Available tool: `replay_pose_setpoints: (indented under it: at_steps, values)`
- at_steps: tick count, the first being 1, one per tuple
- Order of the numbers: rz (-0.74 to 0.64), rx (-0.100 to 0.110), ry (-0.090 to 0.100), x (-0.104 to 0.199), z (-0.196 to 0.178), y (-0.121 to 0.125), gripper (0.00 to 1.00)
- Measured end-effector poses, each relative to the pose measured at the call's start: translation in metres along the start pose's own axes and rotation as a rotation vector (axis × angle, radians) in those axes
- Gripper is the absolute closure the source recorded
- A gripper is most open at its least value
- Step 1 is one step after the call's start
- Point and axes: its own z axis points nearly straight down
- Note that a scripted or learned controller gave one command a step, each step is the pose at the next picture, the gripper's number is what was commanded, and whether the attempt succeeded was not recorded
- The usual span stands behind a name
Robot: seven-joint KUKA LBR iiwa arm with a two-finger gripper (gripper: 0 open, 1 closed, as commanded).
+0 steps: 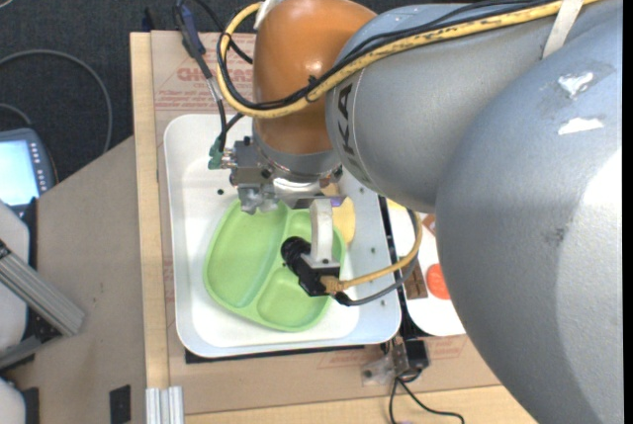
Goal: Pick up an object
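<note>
Step in hand: the arm is low over the left bin, so my guess is it is coming in for a grab at the green dish.
Task's thing: the green dish lies flat in the left bin, toward its near end; it is a shallow tray with a ridge splitting it into compartments.
Gripper: the gripper sits at the far rim of the dish, under the orange band; whether it has hold of anything, I cannot tell from this angle.
Doing it well: a flat dish gives little to pinch, so the rim or the dividing ridge looks the best bite; a lift straight up would help, since a thin edge could slip out.
Risk: the dangling cable and black plug hang over the dish and could snag.
Count: two bins, one green dish, one yellowish item just beside the wrist, one white-and-orange thing in the right bin, mostly hidden.
Surface: tan, under both bins.
</note>
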Motion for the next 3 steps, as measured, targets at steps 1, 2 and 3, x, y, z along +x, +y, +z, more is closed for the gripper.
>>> replay_pose_setpoints:
  at_steps: [1, 2, 3]
  values:
    - [0.003, -0.002, -0.003, -0.004, 0.102, 0.143, 1.00]
    - [-0.002, -0.001, 0.004, 0.002, 0.006, 0.044, 1.00]
    - [0.001, -0.021, 0.005, -0.002, -0.159, 0.130, 1.00]
